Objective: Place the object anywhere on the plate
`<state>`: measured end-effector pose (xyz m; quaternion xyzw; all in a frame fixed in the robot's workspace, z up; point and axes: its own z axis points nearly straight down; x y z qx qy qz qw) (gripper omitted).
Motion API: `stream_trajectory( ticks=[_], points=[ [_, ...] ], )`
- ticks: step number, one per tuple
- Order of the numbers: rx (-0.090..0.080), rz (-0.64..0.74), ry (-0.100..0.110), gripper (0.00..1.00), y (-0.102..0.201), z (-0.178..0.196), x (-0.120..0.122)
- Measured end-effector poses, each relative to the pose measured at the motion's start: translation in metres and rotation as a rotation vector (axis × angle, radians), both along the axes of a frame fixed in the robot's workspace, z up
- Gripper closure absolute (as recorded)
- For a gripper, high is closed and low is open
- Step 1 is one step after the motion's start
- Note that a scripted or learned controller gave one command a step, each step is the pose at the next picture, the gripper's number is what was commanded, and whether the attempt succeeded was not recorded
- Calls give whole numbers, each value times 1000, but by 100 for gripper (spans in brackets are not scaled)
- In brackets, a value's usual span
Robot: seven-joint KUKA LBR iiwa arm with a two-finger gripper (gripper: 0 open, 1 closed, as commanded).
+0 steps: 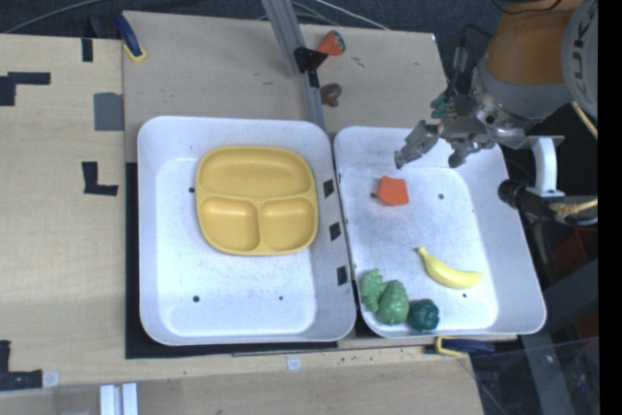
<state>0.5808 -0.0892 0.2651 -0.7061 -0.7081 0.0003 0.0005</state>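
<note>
Camera view: gripper (pixel 431 154) hangs over the far edge of the right bin (pixel 505 238), fingers spread apart, nothing between them. Orange block (pixel 393 191) lies on the bin floor just below, apart from the fingers. Yellow plate (pixel 258 199) sits in the left bin (pixel 165 238). Banana (pixel 448 269) and green toy (pixel 386 296) rest nearer the front.

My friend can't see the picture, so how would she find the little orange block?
Look in the right-hand shallow white bin. In its upper half, alone on the floor, lies the small orange block. The curved yellow toy banana and the green toy vegetables lie nearer the bottom; only the block is orange and boxy.
</note>
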Motion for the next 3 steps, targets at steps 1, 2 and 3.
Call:
stream_trajectory(
  ticks=[1, 2, 3],
  points=[
    [0, 0, 0, 0, 0, 0, 0],
    [-1, -1, 5, 0, 2, -48, -10],
    [-1, -1, 5, 0, 0, -94, -6]
  ],
)
